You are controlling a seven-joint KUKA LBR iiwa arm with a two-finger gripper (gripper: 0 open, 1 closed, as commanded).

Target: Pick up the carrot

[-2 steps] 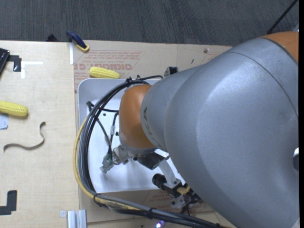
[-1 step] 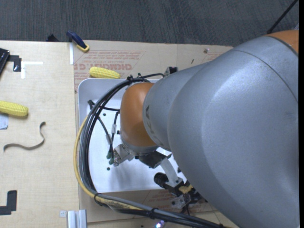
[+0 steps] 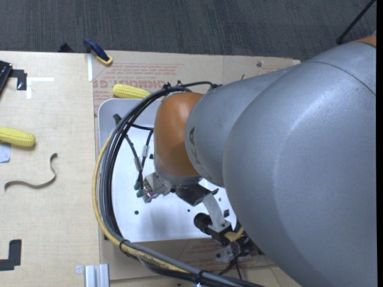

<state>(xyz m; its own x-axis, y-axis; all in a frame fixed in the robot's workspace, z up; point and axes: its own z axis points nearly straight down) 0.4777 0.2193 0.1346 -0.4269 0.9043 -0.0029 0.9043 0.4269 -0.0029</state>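
The hand (image 3: 145, 190) hangs low over the white bin (image 3: 157, 223), toward its 9 o'clock side, its grip state impossible to tell, while the grey arm (image 3: 287, 160) covers most of the bin, so the carrot's direction and long axis cannot be judged.

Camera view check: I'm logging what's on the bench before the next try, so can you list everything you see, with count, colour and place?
Corn cob: one, yellow, on the cardboard just above the bin's top edge.
Corn cob: one, yellow, on the wooden bench at far left.
Curved strip: one, grey-brown, on the bench below that cob.
Clamp: one, blue and yellow, at the bench's top edge.
Bin: one seen, white, centre, mostly covered by the arm.
Cables: a bundle, black and yellow, looping over the bin's left side.
Arm: one, grey with an orange band, reaching from the right over the bin.
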